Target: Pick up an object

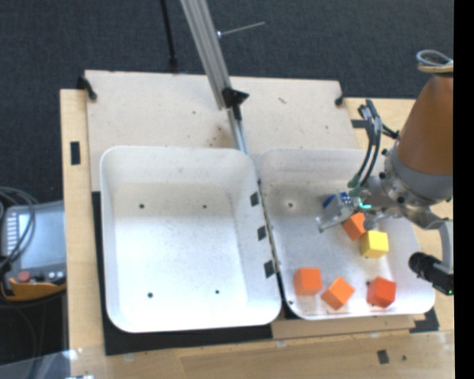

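Touching tool [341, 214], apparently: orange block [353, 227], yellow block [374, 244] beside.

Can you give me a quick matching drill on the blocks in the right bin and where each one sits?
Things:
1. yellow block
2. red block
3. orange block
4. gripper

Places:
A. leftmost in the near row
B. above the bin's middle
C. near right corner
D. just right of the orange block under the gripper

Pairs: 1-D, 2-C, 3-A, 4-B
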Tool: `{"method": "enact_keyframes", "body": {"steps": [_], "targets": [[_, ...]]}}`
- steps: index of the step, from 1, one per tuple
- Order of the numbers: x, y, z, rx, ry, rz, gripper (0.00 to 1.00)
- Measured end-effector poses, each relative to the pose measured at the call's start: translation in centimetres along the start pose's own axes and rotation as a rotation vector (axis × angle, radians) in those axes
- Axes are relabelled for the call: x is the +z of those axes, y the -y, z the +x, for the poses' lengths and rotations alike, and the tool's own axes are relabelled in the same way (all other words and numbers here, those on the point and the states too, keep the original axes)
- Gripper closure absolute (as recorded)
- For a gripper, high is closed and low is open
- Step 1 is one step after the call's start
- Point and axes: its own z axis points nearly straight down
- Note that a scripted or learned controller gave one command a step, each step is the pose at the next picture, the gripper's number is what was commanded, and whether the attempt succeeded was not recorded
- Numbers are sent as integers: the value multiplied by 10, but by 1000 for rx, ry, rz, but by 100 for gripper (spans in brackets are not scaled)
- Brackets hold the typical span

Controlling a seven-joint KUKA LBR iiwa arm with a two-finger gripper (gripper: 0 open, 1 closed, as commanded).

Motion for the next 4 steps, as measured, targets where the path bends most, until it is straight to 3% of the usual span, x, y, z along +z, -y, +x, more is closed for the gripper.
{"method": "enact_keyframes", "body": {"steps": [1, 4], "targets": [[-2, 0, 0, 4, 1, -4, 0], [134, 8, -6, 5, 1, 3, 0]]}}
